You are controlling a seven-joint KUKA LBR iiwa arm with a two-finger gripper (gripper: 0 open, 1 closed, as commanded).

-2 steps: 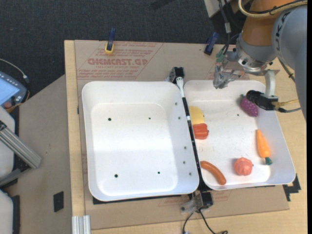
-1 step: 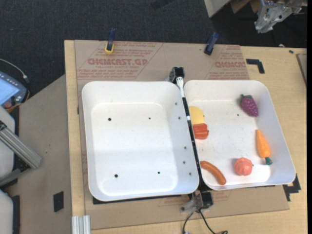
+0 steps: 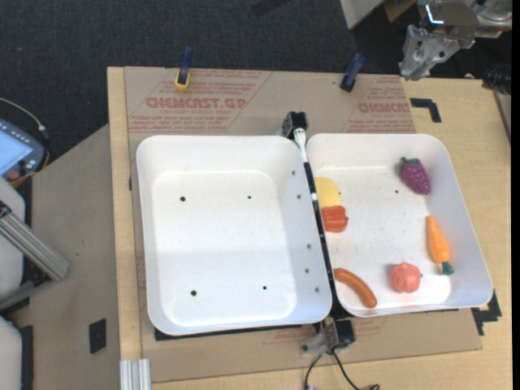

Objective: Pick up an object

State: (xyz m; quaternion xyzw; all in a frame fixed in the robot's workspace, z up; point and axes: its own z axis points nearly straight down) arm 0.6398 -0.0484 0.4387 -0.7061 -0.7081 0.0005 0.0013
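The gripper [image 3: 424, 54] is seen high at the upper right, held above the counter's [image 3: 244, 96] far edge and well apart from everything in the bins. Whether it is open or shut cannot be told from here, though nothing is seen in its hold. That raised post is probably kept so the bins are left unblocked before a target is picked.

All the candidates are found in the right bin [image 3: 370, 154]. Grapes [image 3: 414, 175] are lying near the far right corner. A carrot [image 3: 439, 243] is stretched along the right wall, with a tomato [image 3: 405, 277] just beside its lower end. A sausage [image 3: 356, 287] is laid at a slant by the near rim. A yellow piece [image 3: 326, 190] and a red pepper [image 3: 335, 218] are pressed together against the divider between the bins.

The left bin [image 3: 219, 226] is likely being kept as the drop side.

No pick has been started yet. The grapes would be judged the easiest reach, standing free with room on all sides; the pair at the divider would be judged awkward, since little space is left by the wall for a clean close.
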